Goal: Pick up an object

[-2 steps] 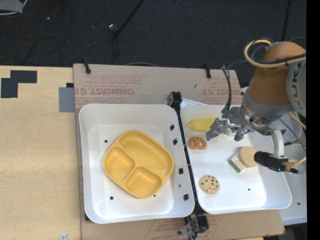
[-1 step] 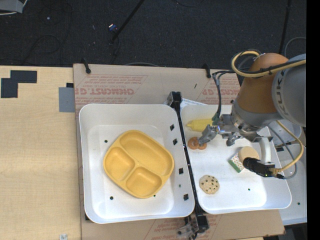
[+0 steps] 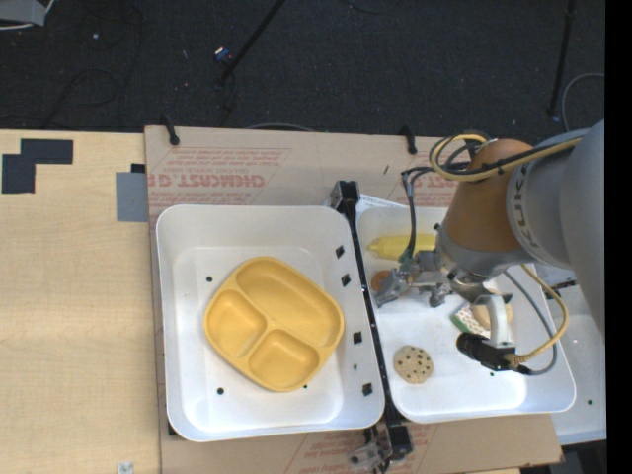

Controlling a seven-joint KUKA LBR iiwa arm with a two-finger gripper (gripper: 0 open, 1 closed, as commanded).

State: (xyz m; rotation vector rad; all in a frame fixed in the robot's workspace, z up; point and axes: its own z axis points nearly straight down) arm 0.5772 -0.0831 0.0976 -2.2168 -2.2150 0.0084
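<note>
1. A round cookie (image 3: 414, 364) with dark chips lies flat on the floor of the right bin (image 3: 538, 388), in the lower right of the frame, apart from everything else.
2. A yellow plate (image 3: 274, 323) with three compartments sits in the left bin (image 3: 188, 388), at the centre left of the frame.
3. The gripper (image 3: 413, 290) is down inside the right bin, above the cookie in the frame and near the wall between the bins. Its fingers are spread apart with nothing held between them.
4. A yellow object (image 3: 395, 246) lies just beyond the gripper at the far end of the right bin, partly hidden by the arm.
5. The arm (image 3: 563, 200) reaches in from the right edge, its orange band over the bin.
6. Both bins rest on a cardboard sheet (image 3: 227, 171) on the pale wooden desk (image 3: 69, 314).
</note>
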